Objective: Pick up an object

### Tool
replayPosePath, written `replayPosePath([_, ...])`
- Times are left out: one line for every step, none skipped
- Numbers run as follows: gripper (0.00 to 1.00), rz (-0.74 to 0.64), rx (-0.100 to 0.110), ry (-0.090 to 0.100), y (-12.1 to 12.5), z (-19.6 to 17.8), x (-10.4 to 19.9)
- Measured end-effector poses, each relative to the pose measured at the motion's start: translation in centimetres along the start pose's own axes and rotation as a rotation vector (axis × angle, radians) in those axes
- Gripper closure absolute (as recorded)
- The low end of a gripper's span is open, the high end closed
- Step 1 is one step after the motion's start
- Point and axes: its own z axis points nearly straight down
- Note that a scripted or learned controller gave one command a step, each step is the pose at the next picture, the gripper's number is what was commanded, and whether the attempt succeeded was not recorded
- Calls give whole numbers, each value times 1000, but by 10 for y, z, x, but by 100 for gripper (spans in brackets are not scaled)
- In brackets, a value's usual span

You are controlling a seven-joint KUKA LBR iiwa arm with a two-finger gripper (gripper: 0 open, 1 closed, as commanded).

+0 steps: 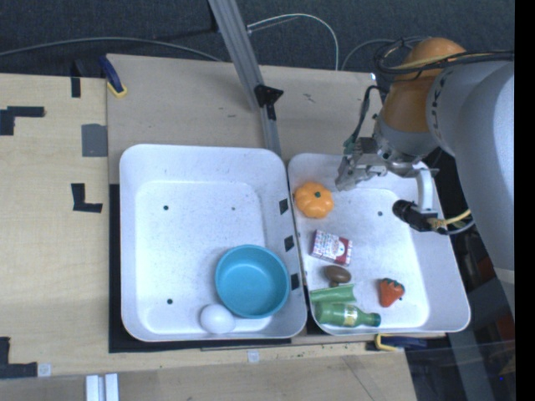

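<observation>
Camera view looked down on two shallow white plastic bins side by side, the left bin and the right bin. Coming in from three o'clock, the grey arm with its orange band carried the two-finger gripper over the twelve o'clock end of the right bin. Its fingers were too small and blurred to judge; I cannot tell how far apart they stood, and nothing could be seen between them.

Just beside the gripper, toward its eight o'clock, a small orange pumpkin-shaped toy lay near the bin's inner wall. At six o'clock from the pumpkin sat a small red and white printed packet, and just below that a dark brown oval lump. A green plastic bottle lay on its side along the six o'clock wall, with a red strawberry-shaped toy near its two o'clock.

In the left bin, a round blue plastic bowl stood upright in the five o'clock corner, and a white ball touched it at its seven o'clock.
</observation>
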Motion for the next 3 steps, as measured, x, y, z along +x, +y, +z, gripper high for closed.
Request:
replayPosePath([100,0,10,2,-1,-60,8])
replayPosePath([100,1,13,3,0,-74,9])
replayPosePath([100,-2,16,3,-13,-76,50])
